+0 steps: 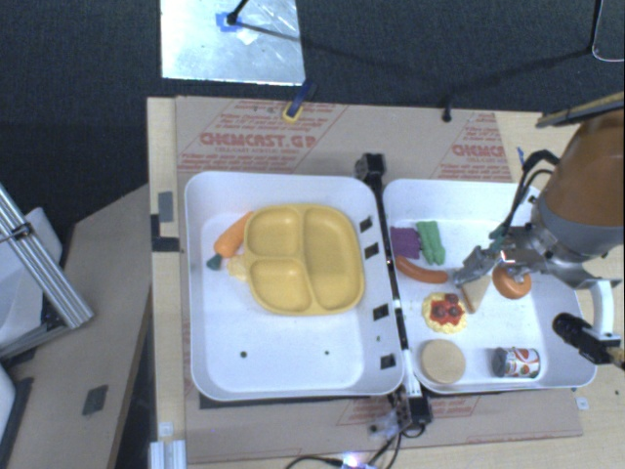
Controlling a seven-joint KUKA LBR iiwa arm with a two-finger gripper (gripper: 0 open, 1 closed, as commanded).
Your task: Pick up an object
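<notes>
Now gripper (477, 270) low in right white bin (459, 191), fingers spread, grasping nothing, tips beside tan wedge (476, 293). Orange round toy (512, 282) at 3 o'clock of wedge. Advise: centre over wedge, descend straight, avoid sausage (422, 273) at 9 o'clock.

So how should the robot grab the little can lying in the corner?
Grip the can across its round middle, coming straight down from above. It lies on its side near the right bin's front edge, so fingers should probably close over the curved body, front and back.
</notes>
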